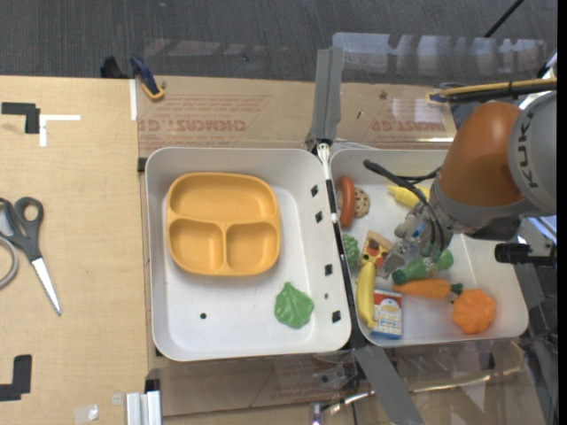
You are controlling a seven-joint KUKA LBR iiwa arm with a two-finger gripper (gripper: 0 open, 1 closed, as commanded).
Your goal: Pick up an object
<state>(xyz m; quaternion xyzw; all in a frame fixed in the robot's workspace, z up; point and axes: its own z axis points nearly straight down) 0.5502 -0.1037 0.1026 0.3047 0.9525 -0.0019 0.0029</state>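
Readable writing first: white letters "KU" on the grey arm (pixel 532 162) at the right edge of the frame, and mirrored red print on the cardboard (pixel 221 118) above the bins, too faint to read properly. The small carton (pixel 386 312) has a red and blue label, its text too small to make out.

Right bin (pixel 509 326), lower right of frame, holds the toy food pile. The gripper (pixel 415 253) hangs low over the middle of that pile, just above the carrot (pixel 425 288). Finger state: cannot tell, the tips blur into the clutter, and nothing can be made out between them.

The carrot lies flat, long axis running left to right across the frame, green end toward the right. The banana (pixel 365 292) lies just left of it, long axis top to bottom. The carton sits below the carrot, standing roughly top to bottom. An orange round fruit (pixel 474 311) sits at the lower right, near the carrot's green end. A hot dog (pixel 346 197) lies at the upper left of that bin, long axis top to bottom.

Left bin (pixel 177 326): yellow divided plate (pixel 223 224) in the upper part, green leaf (pixel 293 306) below and right of it, apart.

Scissors (pixel 31 246) lie on the bench at the left edge.
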